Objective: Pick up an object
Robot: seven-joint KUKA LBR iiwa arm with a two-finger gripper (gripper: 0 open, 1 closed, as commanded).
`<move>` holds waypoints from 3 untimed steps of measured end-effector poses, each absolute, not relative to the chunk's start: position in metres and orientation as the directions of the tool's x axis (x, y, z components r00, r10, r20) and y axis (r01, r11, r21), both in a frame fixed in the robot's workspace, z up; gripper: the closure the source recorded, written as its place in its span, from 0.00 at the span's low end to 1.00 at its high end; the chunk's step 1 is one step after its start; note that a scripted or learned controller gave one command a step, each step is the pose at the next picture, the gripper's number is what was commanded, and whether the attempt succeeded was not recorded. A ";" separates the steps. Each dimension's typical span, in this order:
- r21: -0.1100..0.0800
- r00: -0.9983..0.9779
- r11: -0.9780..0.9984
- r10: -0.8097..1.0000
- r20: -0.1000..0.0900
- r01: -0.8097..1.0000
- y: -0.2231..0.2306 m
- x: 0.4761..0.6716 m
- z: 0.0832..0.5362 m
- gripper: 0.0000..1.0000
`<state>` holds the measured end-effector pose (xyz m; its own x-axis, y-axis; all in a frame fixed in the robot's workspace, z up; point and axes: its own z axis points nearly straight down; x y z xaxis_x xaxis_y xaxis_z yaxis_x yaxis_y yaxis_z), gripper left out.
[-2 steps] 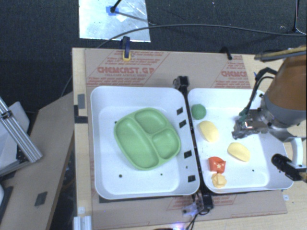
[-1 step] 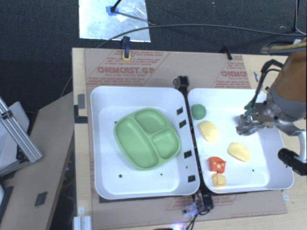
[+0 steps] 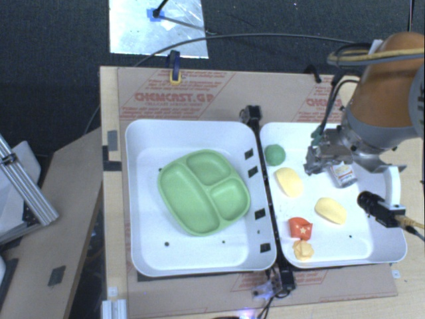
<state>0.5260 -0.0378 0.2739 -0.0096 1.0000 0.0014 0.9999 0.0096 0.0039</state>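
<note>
**A:** Item 1, the tool?

**B:** The gripper is hanging low over the back half of the right bin, at the end of the arm that is reaching in from the right. From this angle it is not showing whether it is open or closed, and nothing is showing in its grasp.

**A:** Item 2, things nearest to it?

**B:** A small white packet with red print is lying just beside it, on the arm's side. A green ball is sitting near it on the other side, close to the wall between the 2 bins.

**A:** Item 3, the rest of that bin?

**B:** 4 pieces are lying there:
- A pale oval piece is resting just in front of the ball.
- A yellow oval piece is lying mid-bin, apart from the others.
- A red piece is sitting towards the front.
- A small yellow bit is lying just in front of the red piece, looking as if it is touching it.

**A:** Item 4, the other bin?

**B:** The left bin is holding 1 green plate with 3 compartments, lying flat near the middle, well apart from the gripper.
</note>
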 end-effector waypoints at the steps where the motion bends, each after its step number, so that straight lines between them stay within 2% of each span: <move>1: 0.003 -0.010 0.010 1.000 0.001 1.000 0.013 0.559 0.267 1.00; 2: 0.002 -0.008 0.008 1.000 0.000 1.000 0.044 0.586 0.251 1.00; 3: 0.002 -0.010 0.010 1.000 0.002 1.000 0.094 0.606 0.240 1.00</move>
